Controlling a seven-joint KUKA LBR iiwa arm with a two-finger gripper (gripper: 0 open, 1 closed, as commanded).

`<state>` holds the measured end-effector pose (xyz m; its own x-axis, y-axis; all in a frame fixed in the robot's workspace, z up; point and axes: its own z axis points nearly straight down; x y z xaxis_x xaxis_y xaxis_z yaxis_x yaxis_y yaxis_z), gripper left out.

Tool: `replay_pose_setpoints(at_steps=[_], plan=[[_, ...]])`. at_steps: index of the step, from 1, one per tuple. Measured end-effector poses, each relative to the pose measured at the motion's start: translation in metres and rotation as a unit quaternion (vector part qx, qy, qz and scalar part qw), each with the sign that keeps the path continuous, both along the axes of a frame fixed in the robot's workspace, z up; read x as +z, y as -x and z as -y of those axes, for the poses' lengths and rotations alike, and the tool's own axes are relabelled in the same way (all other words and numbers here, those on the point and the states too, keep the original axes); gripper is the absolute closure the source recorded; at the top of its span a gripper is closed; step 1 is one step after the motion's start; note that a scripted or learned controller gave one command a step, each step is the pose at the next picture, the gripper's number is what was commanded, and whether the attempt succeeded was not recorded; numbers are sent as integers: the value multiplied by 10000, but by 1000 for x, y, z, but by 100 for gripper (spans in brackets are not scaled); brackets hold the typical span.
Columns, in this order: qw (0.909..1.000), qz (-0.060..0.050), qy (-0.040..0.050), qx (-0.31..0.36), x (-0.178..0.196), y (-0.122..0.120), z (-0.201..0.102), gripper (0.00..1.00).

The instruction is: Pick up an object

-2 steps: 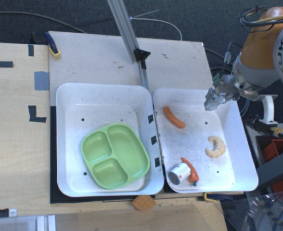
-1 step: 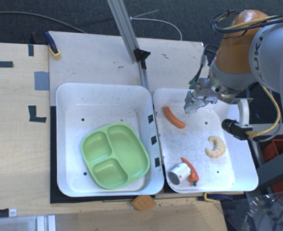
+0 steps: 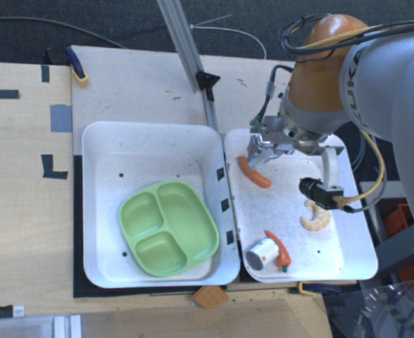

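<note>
1. An orange carrot-like piece [image 3: 253, 172] lies in the right bin [image 3: 355, 259], near its far-left corner, long axis slanting from far-left to near-right.
2. The hand [image 3: 258, 151] hangs just beyond the piece's far end, nearly touching; whether it is spread or pinching cannot be told.
3. The croissant [image 3: 315, 217] sits well apart, toward the bin's right edge.

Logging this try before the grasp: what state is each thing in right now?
gripper: low in the right bin, just above the orange sausage.
orange sausage: lying flat, not held.
green tray: right way up in the left bin.
white cup: tipped on its side.
croissant: lying flat.
</note>
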<state>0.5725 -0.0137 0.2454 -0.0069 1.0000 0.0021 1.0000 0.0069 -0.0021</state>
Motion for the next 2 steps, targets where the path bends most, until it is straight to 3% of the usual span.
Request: replay_pose_setpoints(at_steps=[2], plan=[[10000,-9,7,-2,-21,-2,-94,100]])
